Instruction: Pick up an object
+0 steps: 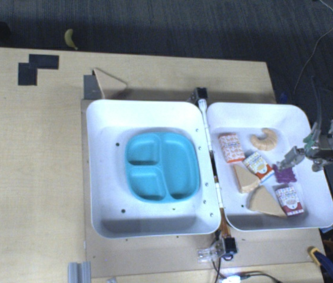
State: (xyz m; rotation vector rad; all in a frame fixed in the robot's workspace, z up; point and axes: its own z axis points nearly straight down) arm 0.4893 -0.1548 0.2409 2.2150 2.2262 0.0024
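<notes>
Hand (300, 152) low over the right bin (316, 184), holding nothing yet.

Its fingers seem a little apart with no object between them, so I judge the pick is not done: closing on an object and lifting it are left. Taking the right bin as landmark, the table (30, 175) carries it, and the left bin (104, 158) stands touching its left side and holds a blue divided plate (162, 165). Inside the right bin lie two tan wedges (254, 190) near its middle, a red-and-white packet (230, 147) toward its left wall, another packet (289, 199) near its front, a small carton (258, 164) in the middle, a curved pastry piece (264, 138) toward its back, and a purple object (284, 173) just under the hand, probably the object to pick.
</notes>
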